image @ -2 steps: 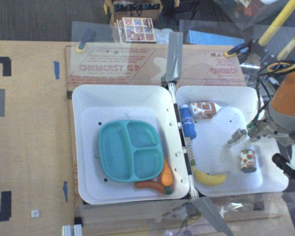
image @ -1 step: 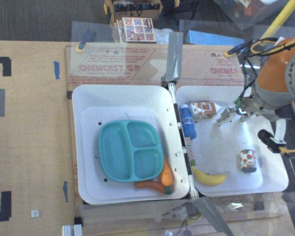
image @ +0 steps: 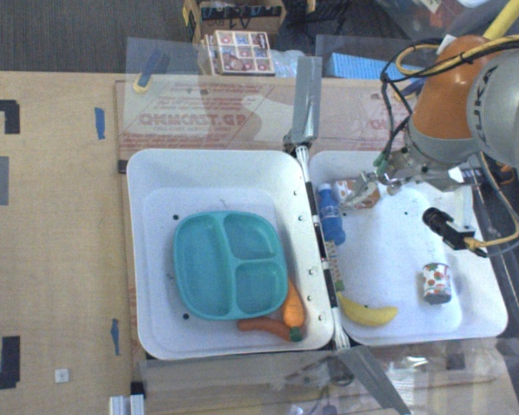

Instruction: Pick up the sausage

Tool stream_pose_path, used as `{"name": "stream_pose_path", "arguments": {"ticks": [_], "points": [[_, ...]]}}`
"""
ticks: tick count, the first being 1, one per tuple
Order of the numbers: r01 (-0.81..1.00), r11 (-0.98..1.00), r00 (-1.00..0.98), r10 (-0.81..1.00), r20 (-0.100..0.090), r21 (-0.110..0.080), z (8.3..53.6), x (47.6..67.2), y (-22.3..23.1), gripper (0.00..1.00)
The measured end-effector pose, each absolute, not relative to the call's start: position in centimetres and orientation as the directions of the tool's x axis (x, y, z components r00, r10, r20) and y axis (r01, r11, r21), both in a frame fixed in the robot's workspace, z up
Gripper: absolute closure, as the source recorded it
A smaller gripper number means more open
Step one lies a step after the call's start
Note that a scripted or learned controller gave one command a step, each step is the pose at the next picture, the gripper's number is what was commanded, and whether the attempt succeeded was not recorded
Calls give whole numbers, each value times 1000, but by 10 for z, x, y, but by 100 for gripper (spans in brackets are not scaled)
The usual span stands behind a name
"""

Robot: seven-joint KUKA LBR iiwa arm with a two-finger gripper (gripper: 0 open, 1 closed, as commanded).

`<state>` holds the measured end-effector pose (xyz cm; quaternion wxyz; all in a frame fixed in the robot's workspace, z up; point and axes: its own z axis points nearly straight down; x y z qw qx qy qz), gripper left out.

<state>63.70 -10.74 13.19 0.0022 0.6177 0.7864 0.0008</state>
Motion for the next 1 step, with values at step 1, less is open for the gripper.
{"name": "stream_pose_path", "arguments": {"ticks": [1], "points": [[876, 483, -483, 876, -1, 2, 148, 628, -110, 0]]}}
